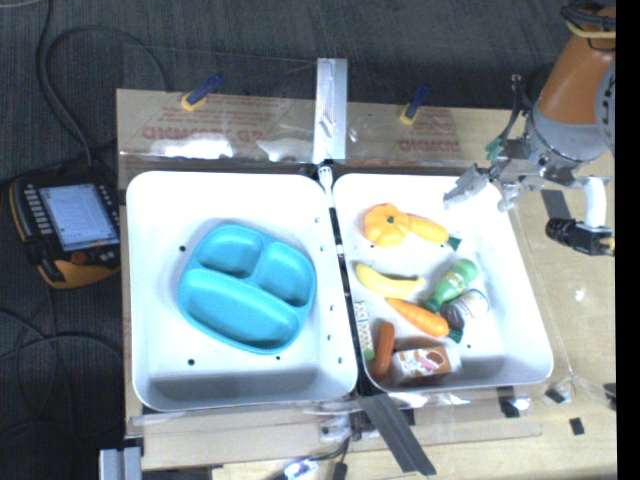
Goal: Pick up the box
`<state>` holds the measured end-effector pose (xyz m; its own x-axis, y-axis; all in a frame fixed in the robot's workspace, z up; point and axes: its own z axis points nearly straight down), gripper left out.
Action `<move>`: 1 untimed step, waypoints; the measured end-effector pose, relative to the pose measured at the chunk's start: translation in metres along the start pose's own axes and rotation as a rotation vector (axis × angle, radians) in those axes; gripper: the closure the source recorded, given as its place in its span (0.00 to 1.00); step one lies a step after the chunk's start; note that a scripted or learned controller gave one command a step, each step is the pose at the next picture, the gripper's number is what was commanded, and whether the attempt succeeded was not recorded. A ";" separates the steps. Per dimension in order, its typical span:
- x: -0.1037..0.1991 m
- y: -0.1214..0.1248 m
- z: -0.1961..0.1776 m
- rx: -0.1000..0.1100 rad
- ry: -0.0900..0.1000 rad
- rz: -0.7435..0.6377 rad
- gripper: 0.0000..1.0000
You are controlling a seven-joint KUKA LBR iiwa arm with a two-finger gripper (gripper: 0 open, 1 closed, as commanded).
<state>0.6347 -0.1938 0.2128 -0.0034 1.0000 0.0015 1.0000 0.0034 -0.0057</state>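
The box (424,361) is a small brown and white carton lying on its side at the near edge of the right bin (520,298). A carrot (418,317) lies just behind it and a reddish sausage piece (383,347) sits at its left. My gripper (482,192) hangs over the far right corner of that bin, well away from the box. Its two fingers are spread apart, open, with nothing between them.
The right bin also holds an orange and yellow squash toy (398,226), a banana (385,279), a green bottle (452,282) and a small can (466,308). A blue divided tray (248,285) lies in the left bin (160,368). A handheld pendant (65,228) rests left of the bench.
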 end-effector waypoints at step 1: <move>-0.030 -0.053 -0.161 -0.001 -0.005 0.166 0.00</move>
<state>0.5826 -0.2247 0.3743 0.1622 0.9867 -0.0045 0.9867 -0.1622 -0.0040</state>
